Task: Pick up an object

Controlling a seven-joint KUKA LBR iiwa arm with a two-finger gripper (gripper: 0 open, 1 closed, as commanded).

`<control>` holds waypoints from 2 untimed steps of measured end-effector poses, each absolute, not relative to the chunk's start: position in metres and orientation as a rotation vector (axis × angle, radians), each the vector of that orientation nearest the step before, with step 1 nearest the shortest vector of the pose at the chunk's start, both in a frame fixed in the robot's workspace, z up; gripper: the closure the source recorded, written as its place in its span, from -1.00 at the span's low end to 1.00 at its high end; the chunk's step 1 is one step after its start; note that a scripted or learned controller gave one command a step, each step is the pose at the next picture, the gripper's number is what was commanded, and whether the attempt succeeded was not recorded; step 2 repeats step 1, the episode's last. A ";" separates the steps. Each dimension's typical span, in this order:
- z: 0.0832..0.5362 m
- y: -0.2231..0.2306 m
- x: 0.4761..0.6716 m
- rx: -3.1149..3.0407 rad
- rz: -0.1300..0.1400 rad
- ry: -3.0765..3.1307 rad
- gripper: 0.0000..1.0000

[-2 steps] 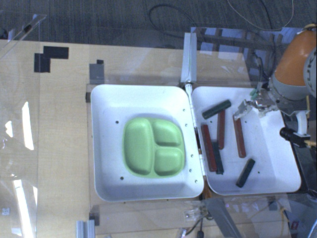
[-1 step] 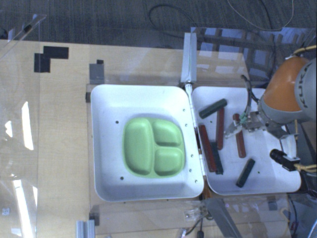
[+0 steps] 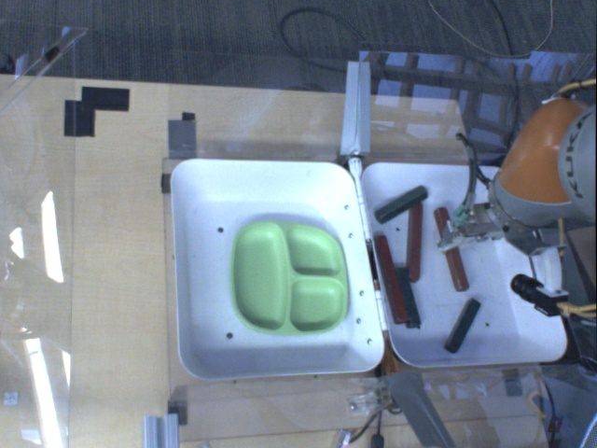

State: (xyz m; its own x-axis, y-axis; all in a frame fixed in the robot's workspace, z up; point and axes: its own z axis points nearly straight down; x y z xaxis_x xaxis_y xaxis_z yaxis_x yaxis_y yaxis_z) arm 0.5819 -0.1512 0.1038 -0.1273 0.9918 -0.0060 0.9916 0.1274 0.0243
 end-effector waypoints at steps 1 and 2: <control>0.209 -0.070 0.594 2.150 0.009 2.283 1.00; 0.209 -0.070 0.594 2.150 0.009 2.283 1.00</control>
